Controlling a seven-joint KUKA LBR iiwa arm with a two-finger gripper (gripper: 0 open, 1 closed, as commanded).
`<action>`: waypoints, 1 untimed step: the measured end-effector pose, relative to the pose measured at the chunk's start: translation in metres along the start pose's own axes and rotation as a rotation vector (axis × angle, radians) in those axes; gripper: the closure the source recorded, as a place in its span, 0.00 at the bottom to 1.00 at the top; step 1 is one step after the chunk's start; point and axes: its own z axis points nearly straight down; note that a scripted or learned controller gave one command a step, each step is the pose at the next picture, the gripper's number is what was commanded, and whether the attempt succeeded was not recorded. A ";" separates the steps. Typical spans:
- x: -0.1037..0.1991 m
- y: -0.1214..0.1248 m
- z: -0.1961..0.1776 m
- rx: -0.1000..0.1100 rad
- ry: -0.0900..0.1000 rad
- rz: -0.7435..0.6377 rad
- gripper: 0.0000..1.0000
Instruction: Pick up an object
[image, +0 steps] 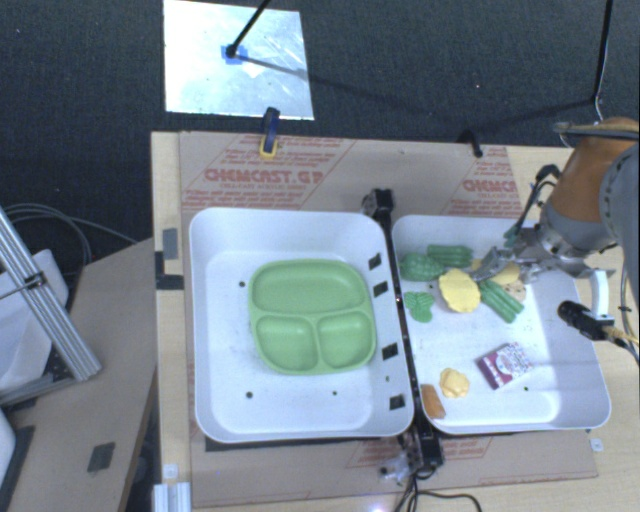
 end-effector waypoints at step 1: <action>-0.001 -0.002 -0.013 0.012 0.001 -0.004 1.00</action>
